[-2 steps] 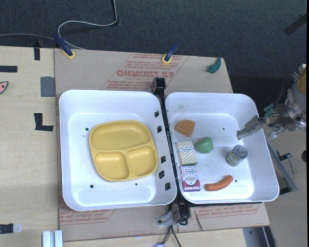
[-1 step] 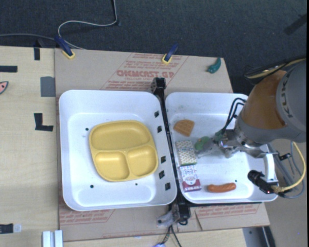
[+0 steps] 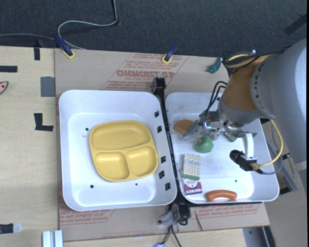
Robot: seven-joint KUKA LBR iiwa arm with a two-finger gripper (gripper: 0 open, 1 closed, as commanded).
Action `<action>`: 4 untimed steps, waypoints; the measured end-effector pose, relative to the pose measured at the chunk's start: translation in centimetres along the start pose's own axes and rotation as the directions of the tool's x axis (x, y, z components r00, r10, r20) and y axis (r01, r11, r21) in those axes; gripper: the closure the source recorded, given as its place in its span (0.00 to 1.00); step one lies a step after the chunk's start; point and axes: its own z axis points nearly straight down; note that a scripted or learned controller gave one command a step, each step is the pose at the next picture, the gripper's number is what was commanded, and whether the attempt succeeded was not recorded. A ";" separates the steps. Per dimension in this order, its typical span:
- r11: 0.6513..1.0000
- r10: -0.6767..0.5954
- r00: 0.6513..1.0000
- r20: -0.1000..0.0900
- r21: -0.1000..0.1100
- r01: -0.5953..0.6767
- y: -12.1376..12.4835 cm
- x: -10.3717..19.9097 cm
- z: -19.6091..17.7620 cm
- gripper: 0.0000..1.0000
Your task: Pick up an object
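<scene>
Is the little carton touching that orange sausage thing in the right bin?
Apart. The camera view shows bare white bin floor between the carton and the orange sausage.

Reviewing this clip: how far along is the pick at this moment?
Done: the arm has reached into the right bin, with the pincer low over the green object and beside the brown object.
In hand: nothing visibly held; the fingers are too unclear to judge.
Left: grasp and lift. The green object, packet and orange object lie on the bin floor.
</scene>
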 end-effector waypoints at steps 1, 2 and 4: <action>1.000 0.001 1.000 0.001 0.001 -0.001 0.0 -0.1 -1.0 1.00; 1.000 0.000 1.000 0.000 0.007 0.000 5.5 4.4 -9.7 1.00; 1.000 0.002 1.000 -0.001 0.009 -0.002 -0.8 2.1 0.1 0.00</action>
